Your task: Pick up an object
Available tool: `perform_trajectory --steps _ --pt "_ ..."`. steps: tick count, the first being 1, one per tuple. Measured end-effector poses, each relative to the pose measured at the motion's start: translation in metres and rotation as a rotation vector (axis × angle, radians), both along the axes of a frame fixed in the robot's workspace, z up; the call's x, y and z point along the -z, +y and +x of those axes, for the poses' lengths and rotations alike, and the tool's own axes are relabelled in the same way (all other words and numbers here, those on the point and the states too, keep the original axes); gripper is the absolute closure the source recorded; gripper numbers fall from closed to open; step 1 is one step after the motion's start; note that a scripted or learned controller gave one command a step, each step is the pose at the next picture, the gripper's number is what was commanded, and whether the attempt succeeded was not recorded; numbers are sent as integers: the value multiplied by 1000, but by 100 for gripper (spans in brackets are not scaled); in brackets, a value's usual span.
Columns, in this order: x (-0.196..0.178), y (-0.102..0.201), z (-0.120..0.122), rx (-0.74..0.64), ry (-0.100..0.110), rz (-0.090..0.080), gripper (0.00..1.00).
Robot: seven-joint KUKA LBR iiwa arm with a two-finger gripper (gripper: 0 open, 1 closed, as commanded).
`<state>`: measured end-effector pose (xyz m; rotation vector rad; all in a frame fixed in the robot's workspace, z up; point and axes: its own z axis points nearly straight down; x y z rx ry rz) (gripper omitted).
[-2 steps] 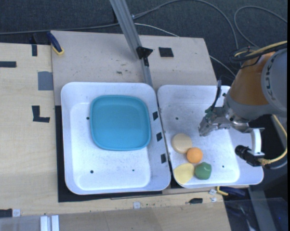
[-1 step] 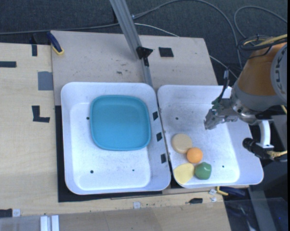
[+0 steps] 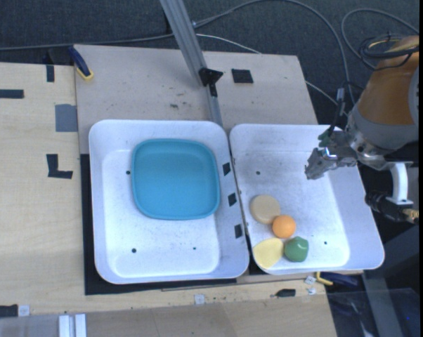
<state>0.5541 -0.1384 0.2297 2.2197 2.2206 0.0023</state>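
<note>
Four small objects cluster near the front left of the right bin (image 3: pixel 282 146): a beige round disc (image 3: pixel 265 207), an orange ball (image 3: pixel 284 226), a green piece (image 3: pixel 296 248) and a yellow piece (image 3: pixel 268 253). My gripper (image 3: pixel 318 164) hangs over the right side of this bin, up and to the right of the cluster, apart from all of them. Nothing shows between its fingers.
The left bin (image 3: pixel 113 209) holds a blue square plate (image 3: pixel 175 178). A grey metal pole (image 3: pixel 190 41) slants down to the gap between the bins. Cables lie on the dark floor at the back right.
</note>
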Motion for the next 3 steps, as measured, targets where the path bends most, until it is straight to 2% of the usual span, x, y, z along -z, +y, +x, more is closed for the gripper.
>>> perform_trajectory --steps 1,3 --pt "-27 0 0 0 1 0 100" --pt "-3 110 -1 -4 3 1 100"
